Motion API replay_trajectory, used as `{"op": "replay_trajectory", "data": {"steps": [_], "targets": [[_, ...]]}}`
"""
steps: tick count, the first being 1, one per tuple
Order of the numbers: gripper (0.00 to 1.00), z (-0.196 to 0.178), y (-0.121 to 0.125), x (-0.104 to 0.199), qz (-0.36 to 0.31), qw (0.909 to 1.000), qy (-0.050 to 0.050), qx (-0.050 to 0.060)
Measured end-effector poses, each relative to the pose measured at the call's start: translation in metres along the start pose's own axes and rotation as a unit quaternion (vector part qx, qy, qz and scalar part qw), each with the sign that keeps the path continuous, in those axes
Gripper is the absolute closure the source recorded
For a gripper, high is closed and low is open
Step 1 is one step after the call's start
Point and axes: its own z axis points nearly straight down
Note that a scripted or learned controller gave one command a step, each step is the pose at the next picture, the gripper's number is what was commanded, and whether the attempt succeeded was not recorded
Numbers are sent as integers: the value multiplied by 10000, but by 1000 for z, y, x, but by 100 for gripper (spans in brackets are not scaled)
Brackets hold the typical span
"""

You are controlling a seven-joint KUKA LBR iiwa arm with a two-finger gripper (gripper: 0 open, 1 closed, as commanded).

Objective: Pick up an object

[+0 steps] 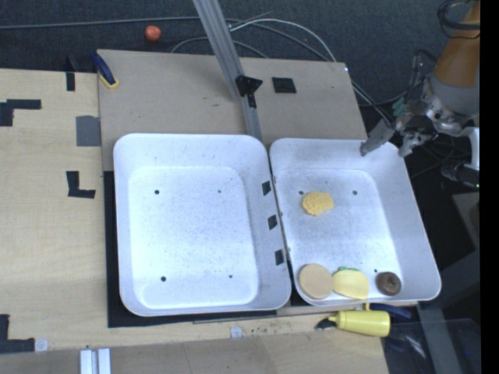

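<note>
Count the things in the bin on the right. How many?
4. A bumpy yellow disc lies near the middle of the right bin. Along its near edge sit a tan disc, a yellow piece and a small brown round thing.

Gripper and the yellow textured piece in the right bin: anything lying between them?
No. In the camera view, only bare white bin floor and rim separate the gripper, at the bin's far right corner, from the yellow textured piece.

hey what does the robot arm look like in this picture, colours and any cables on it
The arm is grey with a wide orange band above the wrist. Below that sits a silver-grey wrist section with dark fittings, ending in a gripper with slim grey fingers. A thin dark cable loops near the top of the arm.
</note>
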Motion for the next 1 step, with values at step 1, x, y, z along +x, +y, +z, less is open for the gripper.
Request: {"op": "replay_trajectory", "data": {"steps": [1], "targets": [[100,-10,0,0,-4,10000,-2,-1]]}}
